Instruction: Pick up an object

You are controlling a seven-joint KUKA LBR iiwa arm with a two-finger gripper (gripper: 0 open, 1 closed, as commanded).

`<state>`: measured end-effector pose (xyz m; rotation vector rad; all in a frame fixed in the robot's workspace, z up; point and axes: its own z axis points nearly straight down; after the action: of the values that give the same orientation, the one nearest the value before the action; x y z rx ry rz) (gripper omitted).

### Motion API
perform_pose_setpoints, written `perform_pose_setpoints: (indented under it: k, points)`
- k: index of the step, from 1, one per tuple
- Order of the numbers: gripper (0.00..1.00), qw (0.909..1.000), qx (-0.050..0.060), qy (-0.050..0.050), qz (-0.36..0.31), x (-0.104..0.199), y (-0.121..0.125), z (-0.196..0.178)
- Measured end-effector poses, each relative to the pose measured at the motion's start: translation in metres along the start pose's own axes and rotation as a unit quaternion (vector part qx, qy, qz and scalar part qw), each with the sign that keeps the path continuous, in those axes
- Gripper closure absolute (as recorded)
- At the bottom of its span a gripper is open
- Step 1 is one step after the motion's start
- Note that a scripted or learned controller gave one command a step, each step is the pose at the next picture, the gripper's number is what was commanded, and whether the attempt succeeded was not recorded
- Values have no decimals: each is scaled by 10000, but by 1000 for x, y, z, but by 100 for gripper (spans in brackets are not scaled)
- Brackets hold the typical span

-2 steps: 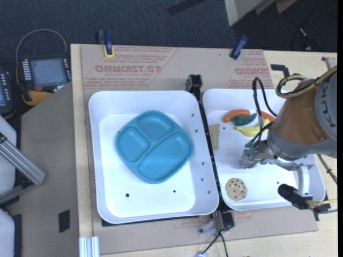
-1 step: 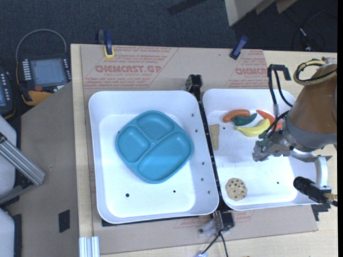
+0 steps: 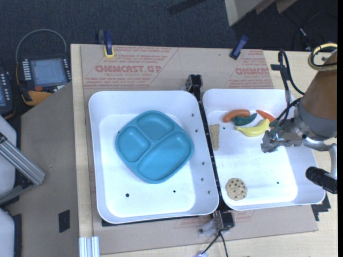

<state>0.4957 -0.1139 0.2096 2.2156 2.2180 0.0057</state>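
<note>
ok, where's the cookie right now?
The cookie lies in the right bin, near its front-left corner, apart from the toy food cluster at the back.

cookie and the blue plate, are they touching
Apart. The camera view shows the cookie in the right bin and the blue plate in the left bin.

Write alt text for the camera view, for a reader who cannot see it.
A grey robot arm reaches in from the right, its gripper over the right white bin beside a toy banana, a carrot, a cracker and a cookie. The left white bin holds a blue divided plate.
</note>
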Motion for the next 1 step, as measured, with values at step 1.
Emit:
perform_pose_setpoints:
  k: [1]
  points:
    - [100, 10000, 35, 25, -30, 64, 4, 1]
